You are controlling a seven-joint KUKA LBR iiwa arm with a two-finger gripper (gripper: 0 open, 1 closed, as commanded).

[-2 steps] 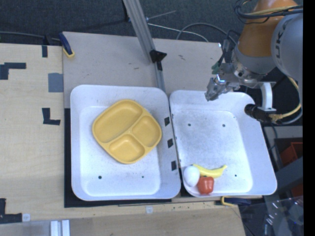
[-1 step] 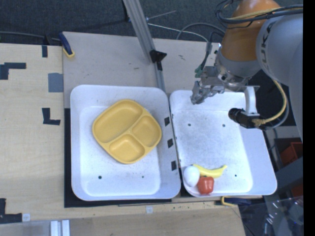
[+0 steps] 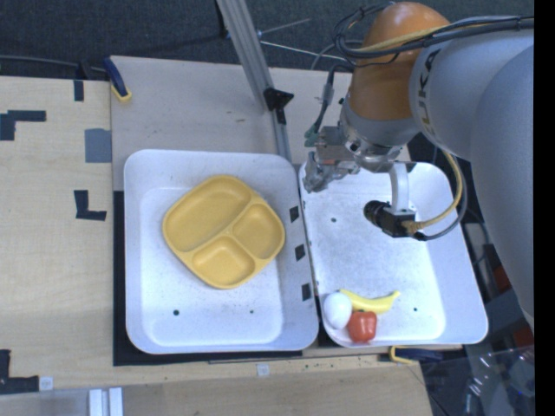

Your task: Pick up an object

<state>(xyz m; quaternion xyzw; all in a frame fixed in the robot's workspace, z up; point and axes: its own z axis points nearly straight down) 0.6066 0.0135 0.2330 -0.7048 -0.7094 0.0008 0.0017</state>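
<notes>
A yellow three-compartment plate point(image 3: 224, 230) lies in the left white bin point(image 3: 147, 319). In the right bin point(image 3: 434, 319), at its near left corner, sit a white egg-shaped ball point(image 3: 336, 309), a yellow banana point(image 3: 375, 301) and a small red pepper point(image 3: 363, 325), all bunched together. My gripper point(image 3: 317, 178) hangs over the far left corner of the right bin, well away from those objects, and I see nothing between its fingers.
A slanted metal pole point(image 3: 247, 46) rises behind the bins. The grey arm with its orange band point(image 3: 395, 55) covers the far right part of the right bin. A black cable part point(image 3: 390, 217) hangs over that bin's middle.
</notes>
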